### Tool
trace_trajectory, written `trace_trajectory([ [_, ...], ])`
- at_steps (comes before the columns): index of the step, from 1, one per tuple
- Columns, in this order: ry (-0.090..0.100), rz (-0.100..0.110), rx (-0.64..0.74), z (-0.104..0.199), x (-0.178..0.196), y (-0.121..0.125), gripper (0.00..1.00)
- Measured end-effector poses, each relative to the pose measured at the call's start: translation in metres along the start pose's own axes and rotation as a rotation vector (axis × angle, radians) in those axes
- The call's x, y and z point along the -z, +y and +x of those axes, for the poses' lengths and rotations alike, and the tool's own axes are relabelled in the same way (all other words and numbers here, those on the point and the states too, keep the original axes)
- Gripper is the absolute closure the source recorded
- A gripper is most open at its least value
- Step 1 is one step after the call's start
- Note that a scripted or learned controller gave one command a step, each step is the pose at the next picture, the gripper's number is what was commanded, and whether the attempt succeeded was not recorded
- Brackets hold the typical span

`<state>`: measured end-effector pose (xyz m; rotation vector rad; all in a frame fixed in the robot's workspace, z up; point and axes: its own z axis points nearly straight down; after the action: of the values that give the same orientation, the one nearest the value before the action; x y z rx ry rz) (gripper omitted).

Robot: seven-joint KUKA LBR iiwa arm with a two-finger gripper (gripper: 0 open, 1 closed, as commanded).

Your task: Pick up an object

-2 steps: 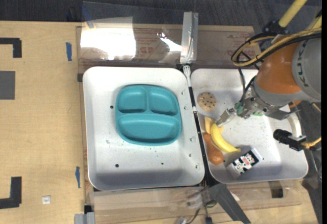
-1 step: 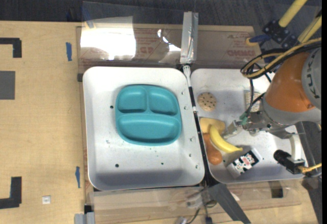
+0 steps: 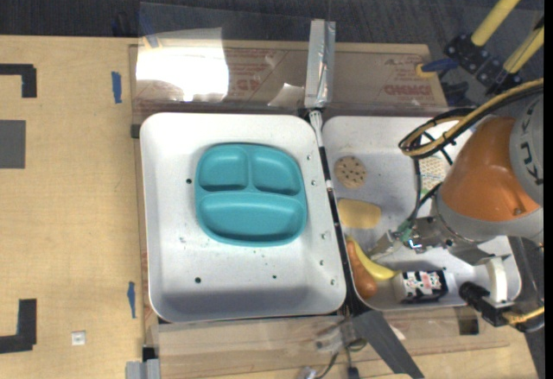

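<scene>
Camera view puts my arm (image 3: 488,174) low over the right bin (image 3: 380,131), with the hand (image 3: 413,237) down among the clutter near that bin's front. I cannot tell from here how the hand is set or whether it has caught anything.

The pickable things lie in a tight group: a pale yellow block (image 3: 360,213), a banana (image 3: 373,267) just beside a reddish fruit (image 3: 363,279), a small bottle (image 3: 421,284) lying on its side, and a round cookie (image 3: 349,169) apart, further back.

My worry is a glancing grab: the pieces crowd each other, so a close could nudge one away or pinch two. The bottle could roll.

The front wall and the divider sit close. The left bin (image 3: 164,222), holding a teal divided plate (image 3: 251,193), has spare floor around it.
</scene>
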<state>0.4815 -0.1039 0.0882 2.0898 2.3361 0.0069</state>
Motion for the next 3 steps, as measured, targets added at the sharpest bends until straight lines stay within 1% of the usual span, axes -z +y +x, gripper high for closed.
trace_trajectory([
  [1,0.000,0.000,-0.076,-0.002,-0.001,0.090,0.00],
  [2,0.002,0.006,0.017,-0.012,-0.004,0.186,0.00],
  [3,-0.001,0.000,0.021,-0.011,0.010,0.188,1.00],
])
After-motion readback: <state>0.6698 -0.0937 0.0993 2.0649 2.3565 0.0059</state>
